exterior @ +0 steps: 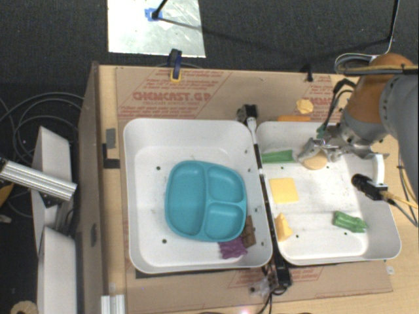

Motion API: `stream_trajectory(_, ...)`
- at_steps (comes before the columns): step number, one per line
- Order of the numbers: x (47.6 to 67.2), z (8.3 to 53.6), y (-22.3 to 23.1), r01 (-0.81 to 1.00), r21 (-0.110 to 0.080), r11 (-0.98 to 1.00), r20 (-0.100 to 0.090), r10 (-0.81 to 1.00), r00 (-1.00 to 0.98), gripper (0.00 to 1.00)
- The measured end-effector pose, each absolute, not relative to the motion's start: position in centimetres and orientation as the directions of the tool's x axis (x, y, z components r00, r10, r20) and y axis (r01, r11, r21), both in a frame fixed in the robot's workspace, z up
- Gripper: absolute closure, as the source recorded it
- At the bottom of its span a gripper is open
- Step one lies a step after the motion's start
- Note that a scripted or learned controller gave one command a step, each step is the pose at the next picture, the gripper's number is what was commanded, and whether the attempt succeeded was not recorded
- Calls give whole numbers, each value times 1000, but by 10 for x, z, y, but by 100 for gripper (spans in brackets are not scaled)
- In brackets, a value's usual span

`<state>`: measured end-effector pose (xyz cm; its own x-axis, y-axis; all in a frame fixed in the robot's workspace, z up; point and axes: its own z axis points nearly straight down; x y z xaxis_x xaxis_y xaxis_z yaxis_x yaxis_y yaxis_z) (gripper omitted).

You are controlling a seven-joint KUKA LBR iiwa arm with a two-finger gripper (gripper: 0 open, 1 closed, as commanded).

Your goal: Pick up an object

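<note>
The end effector (315,150) hangs over the round tan biscuit-like piece (315,163) in the right white bin (386,241); its spread I cannot tell; centre over the piece, descend straight, then close.

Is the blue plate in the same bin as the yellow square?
No, the blue plate lies in the left bin; the yellow square lies in the right bin.

The arm (383,106) is cut off by the frame's edge at three o'clock, so its upper part is out of sight. Its wrist covers the gripper (319,150), and the fingers are too small and blurred to read. A tan round piece (315,163) lies partly under them, at their six o'clock; contact cannot be told. At the teal plate's (205,200) five o'clock, a purple object (231,248) and a brown one (249,233) are too blurred to identify.
</note>
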<state>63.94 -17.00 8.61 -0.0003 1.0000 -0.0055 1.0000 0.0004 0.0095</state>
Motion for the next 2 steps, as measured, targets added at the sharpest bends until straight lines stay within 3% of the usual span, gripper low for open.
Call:
stream_trajectory(1,638,96,-166,1000,7,4,-2,1000,-4,100)
stream_trajectory(2,589,190,-51,1000,10,14,5,1000,-14,100)
